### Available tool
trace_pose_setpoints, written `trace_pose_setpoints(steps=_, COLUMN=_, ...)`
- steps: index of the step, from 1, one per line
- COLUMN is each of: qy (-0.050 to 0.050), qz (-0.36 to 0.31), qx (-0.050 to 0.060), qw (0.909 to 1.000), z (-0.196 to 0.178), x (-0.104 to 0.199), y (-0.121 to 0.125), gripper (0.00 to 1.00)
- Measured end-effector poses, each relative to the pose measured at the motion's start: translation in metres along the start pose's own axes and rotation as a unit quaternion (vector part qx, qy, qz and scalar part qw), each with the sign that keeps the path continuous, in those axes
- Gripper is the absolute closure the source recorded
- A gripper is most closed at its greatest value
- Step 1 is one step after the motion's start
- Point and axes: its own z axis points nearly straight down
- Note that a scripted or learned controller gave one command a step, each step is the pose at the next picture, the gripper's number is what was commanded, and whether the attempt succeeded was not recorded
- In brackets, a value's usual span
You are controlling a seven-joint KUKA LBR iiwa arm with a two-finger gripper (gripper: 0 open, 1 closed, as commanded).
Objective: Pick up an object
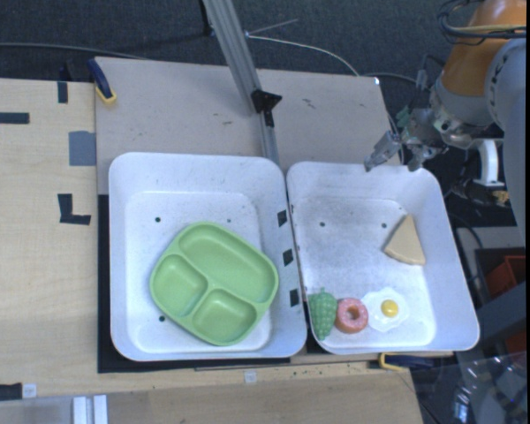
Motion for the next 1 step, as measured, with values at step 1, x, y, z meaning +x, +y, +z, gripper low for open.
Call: trace_pose_setpoints(steps=1, qy=0.000, qz=0.000, qx=0.000, qw=1.0000, z=0.0000, x=-0.0002, y=0.0000, gripper=0.00)
